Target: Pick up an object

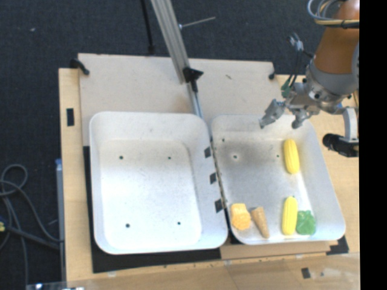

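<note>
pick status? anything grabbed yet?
Done: nothing lifted. The yellow corn cob, second yellow corn cob, green leafy toy, orange block and tan cone all lie in the right white bin. In hand: the hand hangs open over that bin's far edge, holding nothing. Left: descend, grasp, lift.

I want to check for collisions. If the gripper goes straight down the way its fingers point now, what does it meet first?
Probably the bare floor of the right bin near its far edge. The gripper appears open. The nearest yellow corn lies off to the side; depth is unclear.
</note>
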Robot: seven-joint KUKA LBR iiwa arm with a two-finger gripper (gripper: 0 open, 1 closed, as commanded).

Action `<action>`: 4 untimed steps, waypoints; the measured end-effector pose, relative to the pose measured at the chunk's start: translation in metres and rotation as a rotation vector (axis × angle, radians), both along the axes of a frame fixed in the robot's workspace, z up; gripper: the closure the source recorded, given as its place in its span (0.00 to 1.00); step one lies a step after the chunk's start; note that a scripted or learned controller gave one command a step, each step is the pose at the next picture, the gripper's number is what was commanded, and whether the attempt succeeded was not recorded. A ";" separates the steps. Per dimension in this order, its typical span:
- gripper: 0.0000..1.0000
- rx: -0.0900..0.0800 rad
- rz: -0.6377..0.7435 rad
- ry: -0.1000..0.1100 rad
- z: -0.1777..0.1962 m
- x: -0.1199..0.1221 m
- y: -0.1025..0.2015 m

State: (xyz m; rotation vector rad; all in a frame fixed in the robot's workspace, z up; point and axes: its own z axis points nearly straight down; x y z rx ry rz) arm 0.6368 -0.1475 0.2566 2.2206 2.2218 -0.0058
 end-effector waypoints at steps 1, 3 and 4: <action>0.00 0.000 -0.002 0.002 -0.055 -0.005 -0.011; 1.00 0.001 -0.006 -0.007 -0.083 -0.001 -0.011; 1.00 0.002 0.003 -0.011 -0.019 0.000 -0.007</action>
